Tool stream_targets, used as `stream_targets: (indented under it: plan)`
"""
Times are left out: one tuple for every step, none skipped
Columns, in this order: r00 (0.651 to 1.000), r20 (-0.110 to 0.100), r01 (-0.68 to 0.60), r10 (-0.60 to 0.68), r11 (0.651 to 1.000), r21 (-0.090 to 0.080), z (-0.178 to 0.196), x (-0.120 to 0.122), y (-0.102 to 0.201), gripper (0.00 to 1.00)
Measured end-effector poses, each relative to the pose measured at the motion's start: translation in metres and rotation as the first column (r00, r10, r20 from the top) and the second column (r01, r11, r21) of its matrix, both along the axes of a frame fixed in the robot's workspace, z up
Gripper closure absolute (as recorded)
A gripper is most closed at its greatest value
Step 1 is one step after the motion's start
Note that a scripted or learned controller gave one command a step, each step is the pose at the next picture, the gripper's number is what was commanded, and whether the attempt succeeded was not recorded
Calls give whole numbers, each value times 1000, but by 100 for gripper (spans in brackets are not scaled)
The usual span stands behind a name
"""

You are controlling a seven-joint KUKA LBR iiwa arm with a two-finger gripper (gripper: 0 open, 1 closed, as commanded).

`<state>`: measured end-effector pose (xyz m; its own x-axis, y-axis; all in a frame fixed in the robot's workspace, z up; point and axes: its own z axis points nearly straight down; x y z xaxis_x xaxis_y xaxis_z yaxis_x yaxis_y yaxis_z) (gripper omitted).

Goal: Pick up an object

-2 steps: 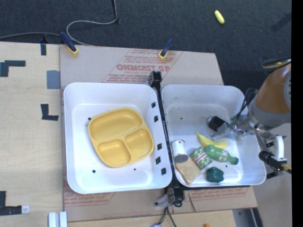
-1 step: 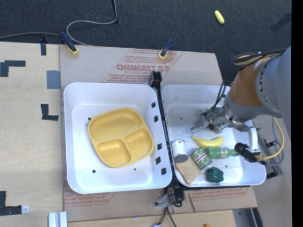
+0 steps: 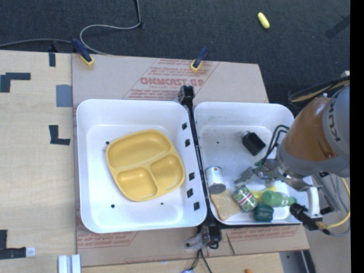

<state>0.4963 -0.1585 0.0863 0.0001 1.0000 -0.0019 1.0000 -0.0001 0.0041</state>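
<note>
My gripper (image 3: 248, 177) hangs low in the right bin (image 3: 227, 115), reaching in from the right under the orange band of the arm (image 3: 310, 134). It sits just above a small green and red can (image 3: 245, 198) and right of a silver can (image 3: 215, 180). A tan sponge (image 3: 224, 205) lies at the bin's front, with a yellow-green bottle (image 3: 275, 198) and a dark green object (image 3: 263, 212) beside it. A black block (image 3: 253, 143) rests farther back. I see nothing held in the gripper.
The left bin (image 3: 91, 152) holds a yellow divided plate (image 3: 145, 164). A black divider with clips (image 3: 192, 152) runs between the bins. Cables (image 3: 318, 215) trail near the right bin's front right corner.
</note>
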Motion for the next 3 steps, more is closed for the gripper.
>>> stream_targets:
  plan:
    - [1000, -3, -2, 2, 1000, 1, 45, 136, -7, 0]
    - [1000, 23, -4, 4, 1000, -8, 18, 169, 16, 0]
    - [1000, 27, -3, 3, 1000, -13, 14, 181, 27, 0]
